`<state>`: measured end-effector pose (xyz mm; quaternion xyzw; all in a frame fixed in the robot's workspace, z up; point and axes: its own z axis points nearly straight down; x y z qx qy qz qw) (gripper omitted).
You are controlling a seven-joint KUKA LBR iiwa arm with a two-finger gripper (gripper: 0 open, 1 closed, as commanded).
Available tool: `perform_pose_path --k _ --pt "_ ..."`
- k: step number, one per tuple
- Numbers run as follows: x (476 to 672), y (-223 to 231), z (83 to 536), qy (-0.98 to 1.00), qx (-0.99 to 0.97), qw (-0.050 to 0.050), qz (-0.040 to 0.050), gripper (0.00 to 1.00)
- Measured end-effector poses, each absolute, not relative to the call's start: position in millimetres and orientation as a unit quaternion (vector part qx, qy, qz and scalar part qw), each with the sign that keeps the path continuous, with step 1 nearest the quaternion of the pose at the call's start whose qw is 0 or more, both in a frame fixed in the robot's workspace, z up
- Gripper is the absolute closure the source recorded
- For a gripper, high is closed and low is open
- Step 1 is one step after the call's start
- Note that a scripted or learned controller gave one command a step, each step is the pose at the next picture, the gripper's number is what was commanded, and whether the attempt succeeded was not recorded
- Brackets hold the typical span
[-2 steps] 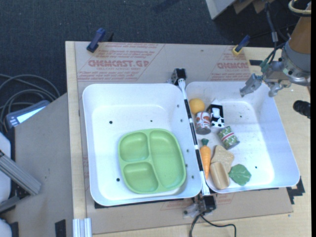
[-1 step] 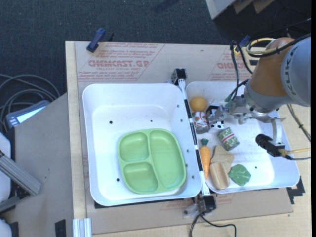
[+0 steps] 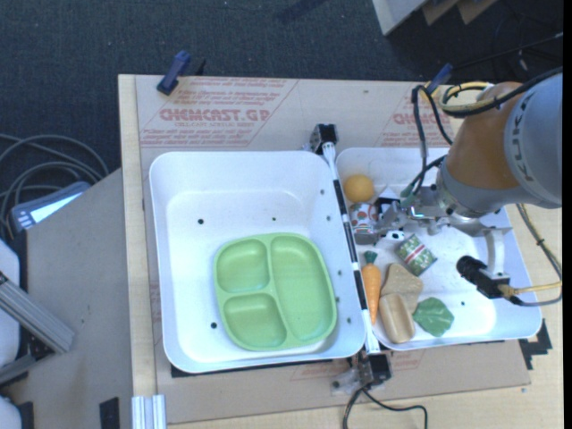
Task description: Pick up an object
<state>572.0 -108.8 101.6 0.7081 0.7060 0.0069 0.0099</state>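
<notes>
yellow ball (image 3: 358, 188): round, orange-yellow, at the far left of the right bin (image 3: 514, 322), close to the wall shared with the left bin.
small can (image 3: 416, 255): green and white label, tilted, mid-bin.
carrot (image 3: 372, 286): orange, lying lengthwise along the bin's left wall, nearer than the ball.
bread pieces (image 3: 399, 304): tan, two pieces overlapping, just right of the carrot.
green leaf (image 3: 433, 316): flat, dark green, touching the bread's right side at the near edge.

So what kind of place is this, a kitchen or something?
Probably a robotics lab, not a kitchen: a robot arm reaches over a white bin of toy food, and loose cables lie on the floor.
</notes>
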Motion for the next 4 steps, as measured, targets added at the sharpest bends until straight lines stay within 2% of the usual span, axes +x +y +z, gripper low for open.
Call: perform_pose_path --k 1,2,3,4 --pt "542.3 -113 99 0.706 0.708 0.019 0.0138 0.00" --pt "536.2 -127 99 0.707 0.706 0.015 0.0144 0.00" --pt "612.2 -103 117 0.707 0.707 0.000 0.0008 0.00" --pt "572.1 -108 87 0.705 0.709 0.009 -0.0009 0.00"
